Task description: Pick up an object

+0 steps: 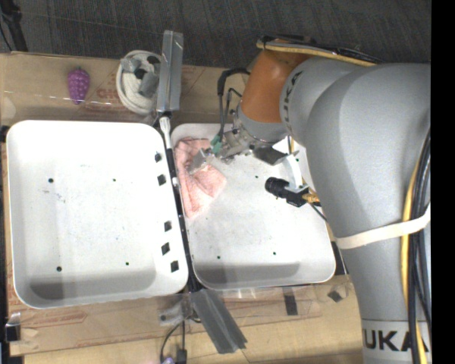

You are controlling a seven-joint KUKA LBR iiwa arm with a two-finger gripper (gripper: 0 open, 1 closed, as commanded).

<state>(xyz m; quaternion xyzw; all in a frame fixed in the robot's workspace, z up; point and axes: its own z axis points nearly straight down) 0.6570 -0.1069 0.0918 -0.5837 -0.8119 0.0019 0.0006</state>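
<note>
Cloth (198, 179), pink and soft-looking, lay at ten o'clock in the right bin (288, 268); a raised fold seemed best to pinch. The tool (213, 155) hung over it; I couldn't tell its grip.

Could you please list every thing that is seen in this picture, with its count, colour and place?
bench: one, brown, under both bins
left bin: one, white, on the bench
right bin: one, white, beside the left bin
pink cloth: one, pink, crumpled in the right bin's far left corner
purple object: one, purple, on the bench beyond the left bin
white coil: one, white, on the bench beyond the bins
grey bar: one, grey, beside the coil, over the gap between the bins
arm: one, grey with an orange band, from the right
gripper: one, at the cloth's far edge
</note>
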